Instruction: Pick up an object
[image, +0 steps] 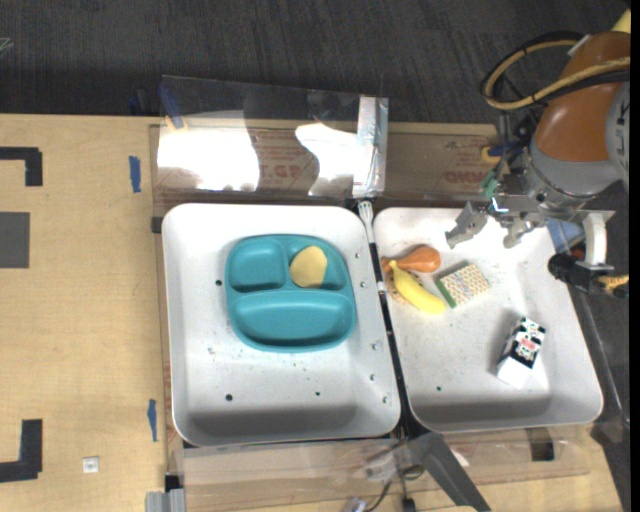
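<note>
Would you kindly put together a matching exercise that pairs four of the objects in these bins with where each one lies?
Things:
1. round yellow object
2. yellow banana
3. black-and-white small box
4. teal divided plastic tray

Places:
A. right bin, lower right part, apart from the other items
B. middle of the left bin
C. upper right compartment of the tray
D. right bin, near its left wall, beside an orange item

Pairs: 1-C, 2-D, 3-A, 4-B

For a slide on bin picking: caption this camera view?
Open gripper poised over right bin holding banana, box and carton.
</note>
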